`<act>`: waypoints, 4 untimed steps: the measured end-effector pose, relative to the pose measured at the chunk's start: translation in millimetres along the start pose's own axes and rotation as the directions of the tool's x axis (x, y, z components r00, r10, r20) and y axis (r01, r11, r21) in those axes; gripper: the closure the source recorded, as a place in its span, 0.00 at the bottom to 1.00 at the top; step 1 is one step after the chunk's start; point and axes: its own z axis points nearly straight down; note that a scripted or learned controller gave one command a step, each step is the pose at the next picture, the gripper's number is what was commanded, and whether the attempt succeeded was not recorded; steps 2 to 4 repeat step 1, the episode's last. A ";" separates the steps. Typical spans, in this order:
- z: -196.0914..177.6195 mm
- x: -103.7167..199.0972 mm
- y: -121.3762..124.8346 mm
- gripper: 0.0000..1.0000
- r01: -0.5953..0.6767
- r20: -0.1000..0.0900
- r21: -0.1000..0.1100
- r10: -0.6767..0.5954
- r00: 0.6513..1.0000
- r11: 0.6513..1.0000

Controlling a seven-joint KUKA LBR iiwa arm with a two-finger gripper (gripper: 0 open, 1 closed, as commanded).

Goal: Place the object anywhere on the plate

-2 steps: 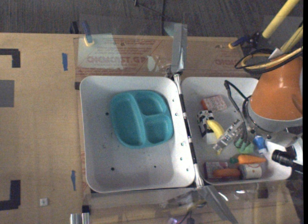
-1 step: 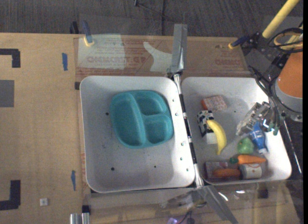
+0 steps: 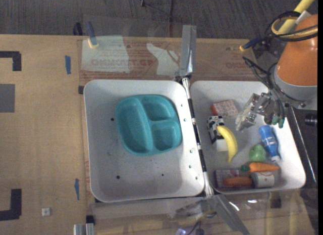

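Camera view, one teal plate (image 3: 149,124), one banana (image 3: 230,142), perhaps one carrot (image 3: 262,167)

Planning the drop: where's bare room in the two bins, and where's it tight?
Left bin: bare floor in front of the teal plate, plus a strip down its left side. The plate's compartments are bare too. Right bin: crowded, with banana, bottle, carrot and more packed together; some bare floor in the back corner near the divider.

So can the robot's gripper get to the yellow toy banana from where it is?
Probably yes. The gripper hangs over the right white bin, just up and right of the yellow toy banana. The banana lies on top, with only a black-and-white toy touching its left end.
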 end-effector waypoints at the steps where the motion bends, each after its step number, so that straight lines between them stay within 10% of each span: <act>1: 55.8 60.3 -0.5 1.00 0.155 -0.006 0.000 -0.155 0.988 0.988; 4: 55.8 60.3 -0.5 1.00 0.155 -0.006 0.000 -0.155 0.988 0.988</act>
